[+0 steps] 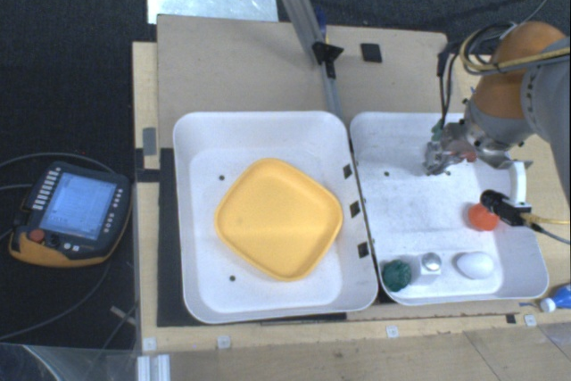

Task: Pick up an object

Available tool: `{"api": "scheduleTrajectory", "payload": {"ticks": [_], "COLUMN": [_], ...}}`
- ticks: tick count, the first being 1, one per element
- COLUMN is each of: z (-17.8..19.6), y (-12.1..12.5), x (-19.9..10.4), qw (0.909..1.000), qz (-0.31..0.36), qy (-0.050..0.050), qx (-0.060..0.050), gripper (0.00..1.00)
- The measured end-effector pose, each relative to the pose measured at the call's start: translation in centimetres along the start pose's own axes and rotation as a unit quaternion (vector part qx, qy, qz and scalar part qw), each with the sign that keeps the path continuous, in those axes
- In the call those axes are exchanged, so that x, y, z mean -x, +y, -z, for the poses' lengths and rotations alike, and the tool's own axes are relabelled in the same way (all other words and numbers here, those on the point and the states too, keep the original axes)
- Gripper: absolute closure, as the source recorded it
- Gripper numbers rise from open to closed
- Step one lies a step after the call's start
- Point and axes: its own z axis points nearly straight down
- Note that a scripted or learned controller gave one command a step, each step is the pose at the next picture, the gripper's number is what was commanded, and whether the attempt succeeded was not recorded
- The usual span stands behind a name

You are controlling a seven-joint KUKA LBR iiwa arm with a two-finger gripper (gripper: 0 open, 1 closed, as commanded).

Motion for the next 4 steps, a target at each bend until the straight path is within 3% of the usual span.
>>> {"api": "scheduleTrajectory", "payload": {"ticks": [3,4], "z": [15.5,14.1], "y": [-0.8,-2.2], "x": [-2.2,-7.1], "qw": [1.0,1.0], "qz": [0.001,0.001], "qy": [0.0,0.001], "qx": [0.002,-0.002], "gripper": [1.0,1.0]}}
